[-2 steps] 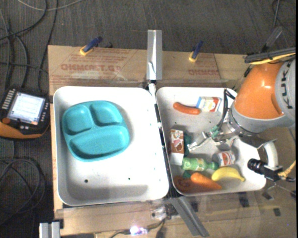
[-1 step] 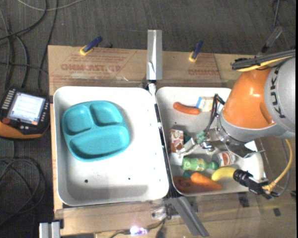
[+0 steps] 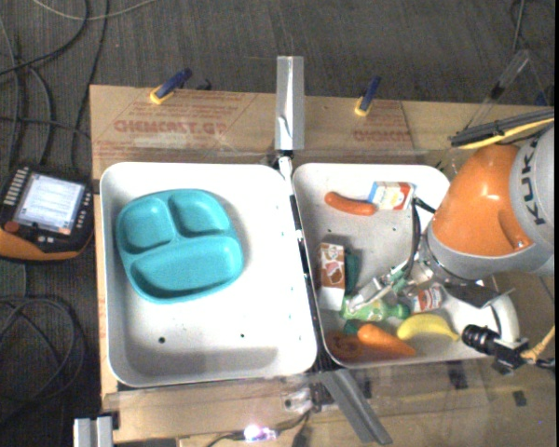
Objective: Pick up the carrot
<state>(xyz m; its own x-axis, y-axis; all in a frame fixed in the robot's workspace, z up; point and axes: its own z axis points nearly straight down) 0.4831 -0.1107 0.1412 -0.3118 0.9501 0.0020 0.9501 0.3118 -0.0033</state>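
Note:
The carrot (image 3: 386, 341) lies along the near edge of the right bin (image 3: 309, 250), orange, with its green top (image 3: 353, 327) pointing left. The gripper (image 3: 384, 289) reaches in from the right below the arm's orange band (image 3: 483, 214) and hovers just above and behind the carrot, over a green packet (image 3: 360, 300). The carrot lies free on the bin floor, apart from the gripper.
Crowded around the carrot are a yellow banana (image 3: 429, 327), a small red-labelled can (image 3: 427, 299), a brown box (image 3: 333, 261) and a dark red item (image 3: 343, 346). A sausage (image 3: 350, 204) and a small carton (image 3: 391, 195) lie at the back. The left bin (image 3: 261, 343) holds a teal divided plate (image 3: 180, 243).

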